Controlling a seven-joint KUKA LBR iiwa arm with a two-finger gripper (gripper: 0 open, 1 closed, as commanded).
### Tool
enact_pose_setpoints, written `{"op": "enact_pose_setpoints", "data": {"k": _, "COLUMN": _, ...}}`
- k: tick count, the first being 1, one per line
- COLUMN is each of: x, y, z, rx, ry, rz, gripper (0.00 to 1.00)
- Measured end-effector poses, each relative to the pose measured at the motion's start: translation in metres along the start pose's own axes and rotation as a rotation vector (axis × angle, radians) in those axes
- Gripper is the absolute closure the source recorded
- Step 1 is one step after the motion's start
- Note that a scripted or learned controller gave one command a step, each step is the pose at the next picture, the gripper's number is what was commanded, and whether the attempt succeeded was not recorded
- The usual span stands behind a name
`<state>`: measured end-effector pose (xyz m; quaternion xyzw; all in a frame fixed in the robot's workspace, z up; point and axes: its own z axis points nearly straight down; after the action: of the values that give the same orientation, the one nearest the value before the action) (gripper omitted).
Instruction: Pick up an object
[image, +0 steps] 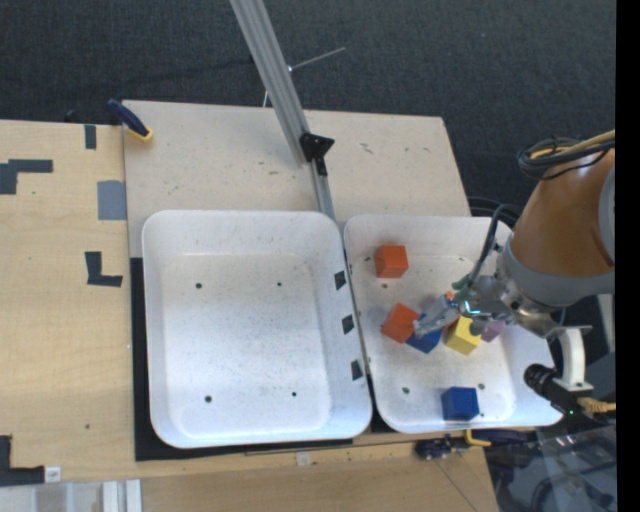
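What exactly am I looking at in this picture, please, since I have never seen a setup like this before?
This is one camera fixed above a bench, looking down at a slant. The bench bears two shallow white bins side by side: the left bin and the right bin. The grey and orange shape coming in from the right is a robot arm; its job is to pick up an object. At its end is the tool, two fingers for grasping, lowered into the right bin among a cluster of blocks. That bin has two orange blocks, a yellow block, a blue block beside it, and another blue block nearer the front. Whether the tool holds anything is too cluttered to tell.
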<state>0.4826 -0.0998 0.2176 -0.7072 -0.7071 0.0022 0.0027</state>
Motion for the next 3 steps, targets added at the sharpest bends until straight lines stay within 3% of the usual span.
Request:
{"op": "enact_pose_setpoints", "data": {"k": 1, "x": 0.000, "y": 0.001, "z": -0.002, "rx": -0.005, "ry": 0.000, "rz": -0.002, "gripper": 0.00}}
{"op": "enact_pose_setpoints", "data": {"k": 3, "x": 0.006, "y": 0.004, "z": 0.124, "rx": 0.003, "ry": 0.001, "rz": 0.000, "gripper": 0.00}}
